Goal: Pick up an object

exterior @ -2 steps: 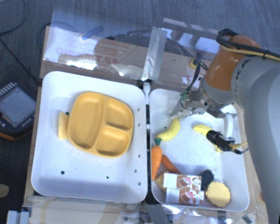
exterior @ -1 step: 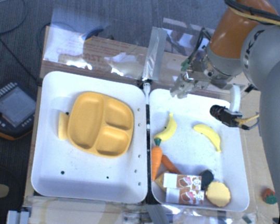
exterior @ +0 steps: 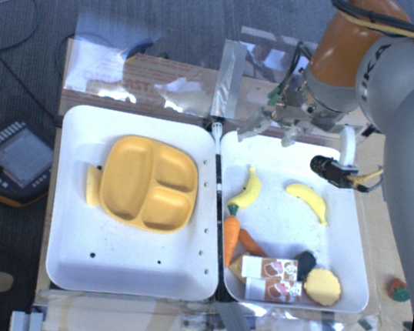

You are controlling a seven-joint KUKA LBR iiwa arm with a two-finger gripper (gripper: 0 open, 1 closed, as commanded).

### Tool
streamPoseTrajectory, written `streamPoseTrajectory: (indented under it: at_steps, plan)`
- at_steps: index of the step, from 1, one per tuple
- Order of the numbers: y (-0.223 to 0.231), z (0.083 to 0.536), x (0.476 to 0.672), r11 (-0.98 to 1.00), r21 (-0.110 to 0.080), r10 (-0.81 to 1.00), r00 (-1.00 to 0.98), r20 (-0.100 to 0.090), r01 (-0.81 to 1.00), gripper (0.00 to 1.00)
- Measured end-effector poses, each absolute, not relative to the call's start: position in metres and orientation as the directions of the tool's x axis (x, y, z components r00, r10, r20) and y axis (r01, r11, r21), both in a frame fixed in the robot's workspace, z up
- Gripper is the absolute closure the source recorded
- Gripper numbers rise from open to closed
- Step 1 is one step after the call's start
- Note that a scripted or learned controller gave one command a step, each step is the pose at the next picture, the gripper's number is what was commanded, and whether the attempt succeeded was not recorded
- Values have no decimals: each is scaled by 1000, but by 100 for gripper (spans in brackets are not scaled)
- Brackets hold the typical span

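Dark carpet with loose cables surrounds the counter (exterior: 388,252), which carries two white bins. Left bin (exterior: 68,256): a yellow divided plate (exterior: 148,183). Right bin (exterior: 350,246): two bananas (exterior: 245,190) (exterior: 307,199), two carrots (exterior: 230,235), a printed carton (exterior: 271,278) and a lemon-like object (exterior: 323,286). The gripper (exterior: 275,126) hangs over the right bin's far rim, fingers spread, grasping nothing. Risks: the near-corner objects touch, so a descent there may jam or lift two; a descent from this position may strike the rim.
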State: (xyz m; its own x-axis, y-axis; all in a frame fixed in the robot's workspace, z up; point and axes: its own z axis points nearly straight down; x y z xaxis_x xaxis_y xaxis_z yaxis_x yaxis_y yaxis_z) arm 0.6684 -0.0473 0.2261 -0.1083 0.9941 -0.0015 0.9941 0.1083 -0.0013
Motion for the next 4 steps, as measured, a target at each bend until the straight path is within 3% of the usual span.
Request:
streamPoseTrajectory:
  at_steps: [1,2,3,4]
  plan:
    - [-26,259,668,-93,-1,996,93,-2,996,0]
    - [-70,183,635,-193,-3,981,193,-5,981,0]
    - [-97,89,622,25,10,1000,-25,-1,1000,0]
    - [-96,100,623,25,13,1000,-25,2,1000,100]
